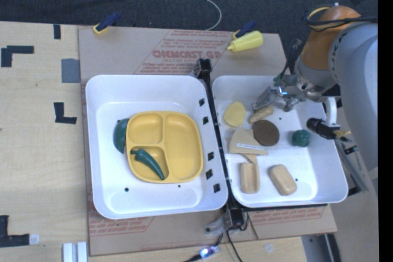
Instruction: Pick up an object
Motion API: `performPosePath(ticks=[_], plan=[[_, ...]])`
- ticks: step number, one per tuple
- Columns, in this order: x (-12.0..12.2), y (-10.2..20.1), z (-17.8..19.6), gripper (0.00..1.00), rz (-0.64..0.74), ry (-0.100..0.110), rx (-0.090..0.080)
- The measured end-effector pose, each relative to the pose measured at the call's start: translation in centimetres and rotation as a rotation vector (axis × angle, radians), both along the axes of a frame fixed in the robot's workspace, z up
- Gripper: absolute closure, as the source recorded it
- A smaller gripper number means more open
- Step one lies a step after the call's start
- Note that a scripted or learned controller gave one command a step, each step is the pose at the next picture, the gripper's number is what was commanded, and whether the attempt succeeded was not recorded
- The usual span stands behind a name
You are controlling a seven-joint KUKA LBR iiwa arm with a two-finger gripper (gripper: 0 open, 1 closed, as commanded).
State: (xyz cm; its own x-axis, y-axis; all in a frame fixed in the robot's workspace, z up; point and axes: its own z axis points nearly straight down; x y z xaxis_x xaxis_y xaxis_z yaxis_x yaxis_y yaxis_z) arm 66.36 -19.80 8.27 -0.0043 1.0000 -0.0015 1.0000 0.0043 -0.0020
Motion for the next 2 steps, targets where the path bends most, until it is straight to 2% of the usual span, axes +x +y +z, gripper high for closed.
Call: performPosePath(ticks=[1,2], plan=[[0.1,0.0,1.3,1.00,0.002,-0.003,-0.002],[0.1,-0.1,7.7,1.00,-0.003,-0.007,0.000]])
